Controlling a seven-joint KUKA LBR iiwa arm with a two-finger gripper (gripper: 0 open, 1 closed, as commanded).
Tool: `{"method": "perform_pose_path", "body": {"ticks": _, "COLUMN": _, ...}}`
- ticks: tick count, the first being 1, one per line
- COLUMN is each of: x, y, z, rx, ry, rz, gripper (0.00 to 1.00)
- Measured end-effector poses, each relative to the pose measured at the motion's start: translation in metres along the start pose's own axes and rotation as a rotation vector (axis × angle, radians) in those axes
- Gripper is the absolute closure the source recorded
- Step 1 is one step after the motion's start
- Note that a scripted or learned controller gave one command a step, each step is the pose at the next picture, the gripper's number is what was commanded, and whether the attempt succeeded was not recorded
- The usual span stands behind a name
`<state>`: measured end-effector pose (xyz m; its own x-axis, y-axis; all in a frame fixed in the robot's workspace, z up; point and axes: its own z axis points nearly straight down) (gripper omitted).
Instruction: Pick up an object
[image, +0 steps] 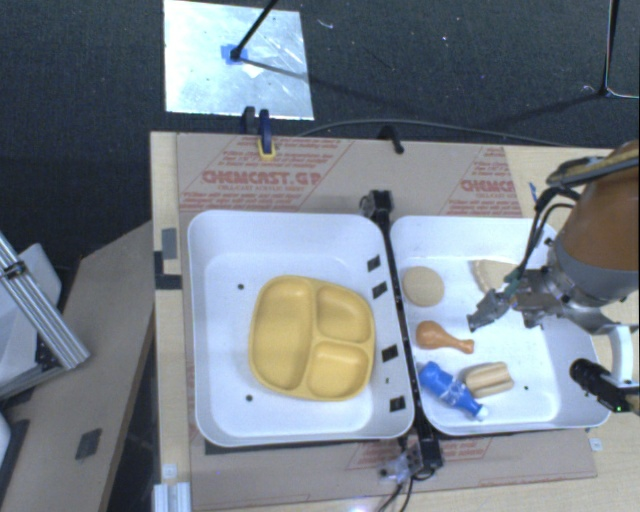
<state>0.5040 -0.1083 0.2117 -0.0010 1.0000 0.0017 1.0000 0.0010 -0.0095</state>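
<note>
A grey robot arm reaches in from the right over the right-hand white bin, its pincer hanging low above the bin floor, with nothing visible between its fingers; whether they stand open or closed cannot be told from this angle. The candidates for picking all lie loose in that bin: a toy drumstick just below and left of the pincer, a round tan cookie near the divider, a bread roll touching a blue object towards the front wall, and a pale flat piece partly hidden by the arm. The left bin holds a yellow divided plate. By appearances, no object is grasped yet; closing on one and lifting it remain.
</note>
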Motion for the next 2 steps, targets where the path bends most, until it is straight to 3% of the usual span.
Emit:
{"method": "perform_pose_path", "body": {"ticks": 1, "x": 0.0, "y": 0.002, "z": -0.005, "rx": -0.011, "ry": -0.002, "rz": -0.002, "gripper": 0.0}}
{"method": "perform_pose_path", "body": {"ticks": 2, "x": -0.007, "y": 0.002, "z": 0.055, "rx": -0.006, "ry": -0.001, "rz": 0.0, "gripper": 0.0}}
